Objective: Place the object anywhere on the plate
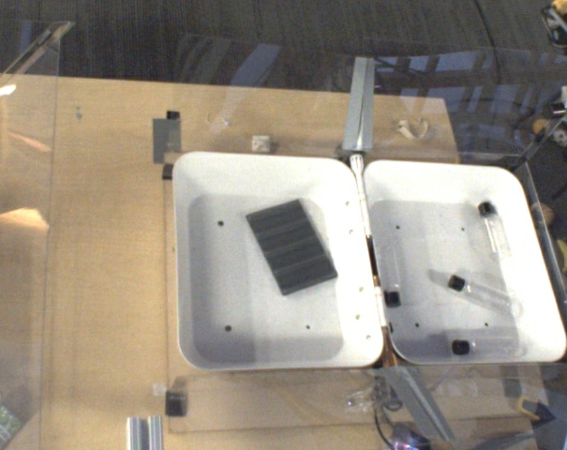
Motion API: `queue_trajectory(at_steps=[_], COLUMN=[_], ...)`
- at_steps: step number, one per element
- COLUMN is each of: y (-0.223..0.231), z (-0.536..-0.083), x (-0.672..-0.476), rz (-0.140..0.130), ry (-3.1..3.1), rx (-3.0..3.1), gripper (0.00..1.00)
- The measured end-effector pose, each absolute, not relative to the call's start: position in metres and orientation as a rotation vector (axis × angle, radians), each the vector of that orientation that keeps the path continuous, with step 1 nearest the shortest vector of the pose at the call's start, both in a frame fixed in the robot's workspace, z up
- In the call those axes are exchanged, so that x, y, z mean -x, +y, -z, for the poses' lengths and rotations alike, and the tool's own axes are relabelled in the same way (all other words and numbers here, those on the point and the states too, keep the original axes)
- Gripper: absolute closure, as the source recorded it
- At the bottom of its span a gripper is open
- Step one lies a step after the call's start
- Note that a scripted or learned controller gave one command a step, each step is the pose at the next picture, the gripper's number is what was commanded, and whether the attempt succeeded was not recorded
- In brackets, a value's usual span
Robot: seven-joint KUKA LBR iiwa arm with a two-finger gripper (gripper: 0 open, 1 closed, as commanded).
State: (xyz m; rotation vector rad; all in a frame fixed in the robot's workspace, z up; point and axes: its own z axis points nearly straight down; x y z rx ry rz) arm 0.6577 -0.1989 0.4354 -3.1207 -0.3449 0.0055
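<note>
A dark ribbed rectangular plate [291,247] lay tilted in the smooth left bin [194,279]; two clear black-capped tubes [492,227] [478,291] lay in the right bin [536,279]

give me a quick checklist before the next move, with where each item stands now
1. Plate in place: ok, the dark ribbed plate lies flat in the left bin.
2. Plate top free: ok, nothing rests on it.
3. Objects to pick: ok, two clear vials with black caps, vial one and vial two, lie in the right bin.
4. Vials apart: ok, they do not touch.
5. Object on plate: not ok, both vials are in the other bin.
</note>
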Motion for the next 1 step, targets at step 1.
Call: queue_trajectory(at_steps=[1], y=[-0.2029], z=[-0.4086], x=[-0.6619], rz=[-0.003], ry=[-0.332], rx=[3.123], gripper=[1.00])
